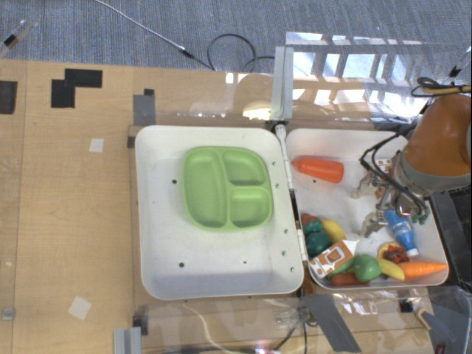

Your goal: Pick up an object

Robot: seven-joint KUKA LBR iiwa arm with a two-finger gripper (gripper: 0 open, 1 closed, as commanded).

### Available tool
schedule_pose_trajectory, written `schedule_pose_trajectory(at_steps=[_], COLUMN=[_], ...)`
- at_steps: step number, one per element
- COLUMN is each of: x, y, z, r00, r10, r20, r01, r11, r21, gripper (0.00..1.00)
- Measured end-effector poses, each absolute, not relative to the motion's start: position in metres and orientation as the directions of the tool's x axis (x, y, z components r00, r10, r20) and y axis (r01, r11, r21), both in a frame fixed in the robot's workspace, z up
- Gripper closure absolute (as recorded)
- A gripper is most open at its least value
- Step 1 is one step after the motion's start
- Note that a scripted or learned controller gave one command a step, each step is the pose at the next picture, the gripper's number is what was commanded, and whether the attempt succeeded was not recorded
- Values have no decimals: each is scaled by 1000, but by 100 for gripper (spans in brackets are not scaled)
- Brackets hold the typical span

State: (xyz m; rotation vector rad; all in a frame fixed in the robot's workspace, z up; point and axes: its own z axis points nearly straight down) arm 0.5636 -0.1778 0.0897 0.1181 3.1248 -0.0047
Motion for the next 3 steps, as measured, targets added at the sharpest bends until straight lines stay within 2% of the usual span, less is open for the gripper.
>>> schedule_pose_trajectory(at_steps=[1,2,3], x=[660,607,585], y=[-125,-195,-193], z=[87,88,89], r00=[-987,-975,-967], r10=[160,223,256], r20=[-5,-11,-12], r01=[160,223,256], r11=[987,975,967], r21=[3,-2,1], gripper=[0,0,0])
